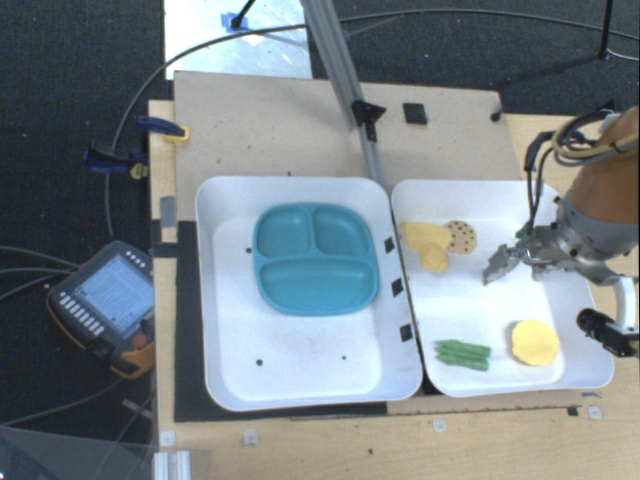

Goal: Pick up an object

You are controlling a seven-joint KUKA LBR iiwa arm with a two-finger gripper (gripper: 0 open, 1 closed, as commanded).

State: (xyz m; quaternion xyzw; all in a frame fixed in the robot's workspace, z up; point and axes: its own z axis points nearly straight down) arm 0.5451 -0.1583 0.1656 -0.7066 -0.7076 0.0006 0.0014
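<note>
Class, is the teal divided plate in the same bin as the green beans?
No: the teal plate lies in the left bin, the green beans in the right bin.

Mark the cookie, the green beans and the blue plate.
cookie (460, 235), camera view, centre of its speckled face
green beans (462, 354), camera view, middle of the bunch
blue plate (316, 290), camera view, floor of its large compartment

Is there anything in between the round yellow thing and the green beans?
No. In the camera view, just bare white bin floor lies between the round yellow piece and the green beans.
</note>
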